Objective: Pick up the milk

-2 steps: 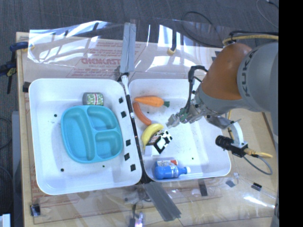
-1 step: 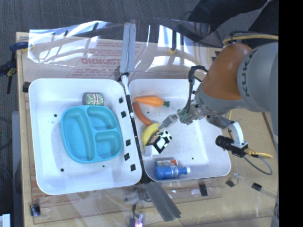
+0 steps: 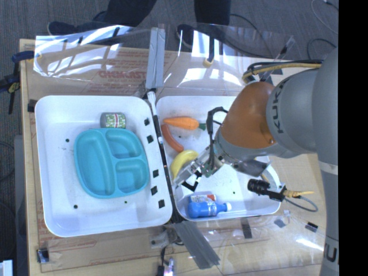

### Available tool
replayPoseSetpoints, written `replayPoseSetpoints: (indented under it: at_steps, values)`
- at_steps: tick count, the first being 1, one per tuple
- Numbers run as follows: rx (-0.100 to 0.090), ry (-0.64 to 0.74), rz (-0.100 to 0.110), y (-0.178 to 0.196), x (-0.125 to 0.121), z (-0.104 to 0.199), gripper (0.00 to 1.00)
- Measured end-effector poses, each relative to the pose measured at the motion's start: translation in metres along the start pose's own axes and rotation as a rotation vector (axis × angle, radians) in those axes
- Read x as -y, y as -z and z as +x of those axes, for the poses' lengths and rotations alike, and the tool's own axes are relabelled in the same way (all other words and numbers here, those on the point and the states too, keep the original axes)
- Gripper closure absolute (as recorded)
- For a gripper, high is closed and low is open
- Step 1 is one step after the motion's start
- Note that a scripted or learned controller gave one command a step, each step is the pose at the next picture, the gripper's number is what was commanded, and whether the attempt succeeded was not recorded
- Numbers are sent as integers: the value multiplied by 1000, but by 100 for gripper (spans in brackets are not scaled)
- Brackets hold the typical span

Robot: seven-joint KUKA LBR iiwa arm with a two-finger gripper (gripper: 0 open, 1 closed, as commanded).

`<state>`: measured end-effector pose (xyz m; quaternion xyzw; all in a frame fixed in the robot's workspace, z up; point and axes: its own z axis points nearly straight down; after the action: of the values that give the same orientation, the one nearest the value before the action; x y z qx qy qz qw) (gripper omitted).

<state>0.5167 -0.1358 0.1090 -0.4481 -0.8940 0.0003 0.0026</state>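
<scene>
The arm (image 3: 299, 114) reaches in from the right over the right bin (image 3: 230, 105), its orange band above the wrist, and the gripper (image 3: 192, 177) hangs low by the bin's left wall, just beside a banana (image 3: 183, 161); its fingers stand a little apart with nothing between them. The left bin (image 3: 52, 154) holds a blue divided tray (image 3: 111, 163) and, just past the tray's far edge, a small green can (image 3: 113, 120) lying on its side. The right bin holds a carrot (image 3: 181, 123) near its far left corner, a reddish sausage (image 3: 169, 137) just below it, the banana, and the milk (image 3: 206, 207). The milk, a blue bottle with a white cap, lies on its side along the bin's near wall, its long axis running left to right and the cap pointing right. Both bins sit on a wooden surface (image 3: 92, 68) with clear plastic sheeting (image 3: 80, 50) at the back; dark carpet (image 3: 34, 4) lies beyond.
</scene>
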Motion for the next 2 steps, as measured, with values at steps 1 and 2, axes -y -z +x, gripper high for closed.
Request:
replayPoseSetpoints:
  at_steps: [1,2]
  values:
    - [4,3,-6,11,-2,-2,100]
    - [5,3,-6,11,-2,-2,0]
